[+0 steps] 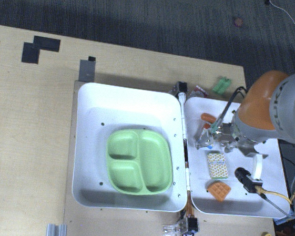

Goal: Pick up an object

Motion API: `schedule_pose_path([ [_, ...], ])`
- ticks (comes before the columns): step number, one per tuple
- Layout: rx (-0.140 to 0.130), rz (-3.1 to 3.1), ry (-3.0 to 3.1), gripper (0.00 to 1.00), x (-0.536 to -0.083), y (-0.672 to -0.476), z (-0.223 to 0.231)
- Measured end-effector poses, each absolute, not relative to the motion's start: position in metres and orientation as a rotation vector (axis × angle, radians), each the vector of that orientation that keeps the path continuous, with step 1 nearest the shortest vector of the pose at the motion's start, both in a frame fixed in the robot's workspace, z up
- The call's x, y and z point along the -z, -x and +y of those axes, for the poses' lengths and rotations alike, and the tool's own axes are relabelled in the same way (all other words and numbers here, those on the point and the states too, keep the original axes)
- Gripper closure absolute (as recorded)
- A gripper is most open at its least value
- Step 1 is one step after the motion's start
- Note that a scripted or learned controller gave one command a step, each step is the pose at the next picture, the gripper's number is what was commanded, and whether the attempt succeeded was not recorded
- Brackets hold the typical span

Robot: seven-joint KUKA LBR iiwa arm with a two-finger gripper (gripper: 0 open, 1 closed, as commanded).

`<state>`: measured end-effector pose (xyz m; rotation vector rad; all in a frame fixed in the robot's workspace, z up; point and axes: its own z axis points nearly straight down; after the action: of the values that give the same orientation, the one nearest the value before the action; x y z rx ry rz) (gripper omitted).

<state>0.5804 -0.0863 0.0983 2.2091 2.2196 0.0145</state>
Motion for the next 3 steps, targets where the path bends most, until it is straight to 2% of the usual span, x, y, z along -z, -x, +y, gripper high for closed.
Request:
schedule_pose_path([
  [1, -0.019, 2.220, -2.206, 1.00, -0.109, -0.582, -0.086],
  [2, -0.018, 2.220, -2.206, 0.00, -0.109, -0.582, -0.086],
  [3, -0.007, 2.219, -2.216, 0.00, -0.087, -0.571, -0.084],
])
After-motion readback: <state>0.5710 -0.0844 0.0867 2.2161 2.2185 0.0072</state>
